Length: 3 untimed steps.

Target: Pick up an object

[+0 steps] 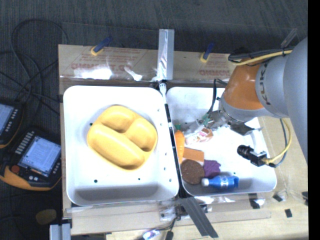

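Several small objects [200, 161] crowd the right bin's [260, 184] left edge; your gripper [207, 120] hovers above them, claw state unreadable. You're approaching; descend next.

I am looking at a robotics lab, not a home or shop. A grey and orange industrial arm [260, 91] reaches in from the right over two white bins [75, 184] set side by side on a tabletop [67, 59]. On the dark carpet [100, 9] at left lie a teach pendant [32, 159] and loose black cables [35, 79]. Clamps [101, 45] pin a plastic sheet [115, 64] along the far edge.
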{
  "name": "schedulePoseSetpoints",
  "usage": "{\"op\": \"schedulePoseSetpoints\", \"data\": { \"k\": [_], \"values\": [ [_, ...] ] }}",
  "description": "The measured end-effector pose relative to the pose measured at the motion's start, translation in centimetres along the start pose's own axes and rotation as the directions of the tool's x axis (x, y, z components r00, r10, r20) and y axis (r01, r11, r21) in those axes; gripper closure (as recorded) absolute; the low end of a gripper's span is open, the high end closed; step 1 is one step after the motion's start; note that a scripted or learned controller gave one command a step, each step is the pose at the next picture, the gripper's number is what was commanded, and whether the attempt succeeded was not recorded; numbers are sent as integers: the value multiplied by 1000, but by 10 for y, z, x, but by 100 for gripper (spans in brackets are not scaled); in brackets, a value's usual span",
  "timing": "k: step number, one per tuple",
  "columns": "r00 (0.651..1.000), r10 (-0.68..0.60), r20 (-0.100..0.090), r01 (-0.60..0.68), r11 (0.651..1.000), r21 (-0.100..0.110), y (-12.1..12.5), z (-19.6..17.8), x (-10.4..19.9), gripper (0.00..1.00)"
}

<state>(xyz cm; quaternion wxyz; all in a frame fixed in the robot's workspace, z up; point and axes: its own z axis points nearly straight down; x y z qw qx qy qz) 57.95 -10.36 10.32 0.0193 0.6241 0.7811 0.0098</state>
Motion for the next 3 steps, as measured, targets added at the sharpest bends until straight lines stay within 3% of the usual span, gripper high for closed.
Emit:
{"op": "schedulePoseSetpoints", "data": {
  "k": [1, 2, 3],
  "values": [
    [997, 77, 3, -77, 997, -9, -36, -2, 2, 0],
    [1000, -9, -17, 9, 999, 40, -5, -65, -32, 0],
    [997, -82, -15, 82, 996, 30, 17, 15, -14, 0]
  ]
}}
